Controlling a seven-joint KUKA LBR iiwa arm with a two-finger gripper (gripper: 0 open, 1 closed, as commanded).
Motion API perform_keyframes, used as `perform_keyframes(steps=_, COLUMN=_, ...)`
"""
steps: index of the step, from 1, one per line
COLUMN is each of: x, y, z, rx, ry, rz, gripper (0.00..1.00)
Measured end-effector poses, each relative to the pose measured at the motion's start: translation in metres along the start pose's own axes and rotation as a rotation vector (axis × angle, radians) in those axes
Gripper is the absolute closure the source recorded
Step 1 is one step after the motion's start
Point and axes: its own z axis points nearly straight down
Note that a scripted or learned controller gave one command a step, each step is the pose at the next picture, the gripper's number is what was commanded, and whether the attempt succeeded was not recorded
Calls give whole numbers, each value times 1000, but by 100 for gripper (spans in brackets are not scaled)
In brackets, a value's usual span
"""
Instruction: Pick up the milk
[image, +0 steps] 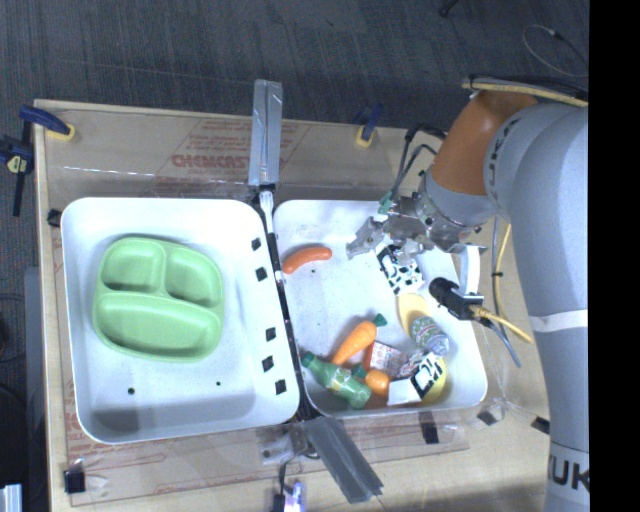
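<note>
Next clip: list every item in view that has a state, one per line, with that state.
gripper: low in the right bin, directly over the milk
milk: lying in the right bin, under the gripper
green tray: flat in the left bin, compartments up
sausage: lying alone near the divider
carrot: lying tilted in the pile
green bottle: on its side

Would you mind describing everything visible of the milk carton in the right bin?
The milk is a small carton, white with black cow-like patches, apparently cardboard or plastic. It lies in the right bin near its far right part, directly beneath the gripper, whose body covers its upper end. Whether the two touch is unclear. A yellow item lies just below it.
</note>
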Motion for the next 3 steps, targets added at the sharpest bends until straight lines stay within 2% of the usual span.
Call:
perform_keyframes(steps=1, x=-3, y=-15, z=-1, rx=4, ry=1, rz=-57, gripper=0)
perform_keyframes(steps=2, x=-4, y=-7, z=12, rx=1, ry=-1, rz=-34, gripper=0)
perform_keyframes(steps=3, x=0, y=4, z=31, rx=0, ry=0, rz=-67, gripper=0)
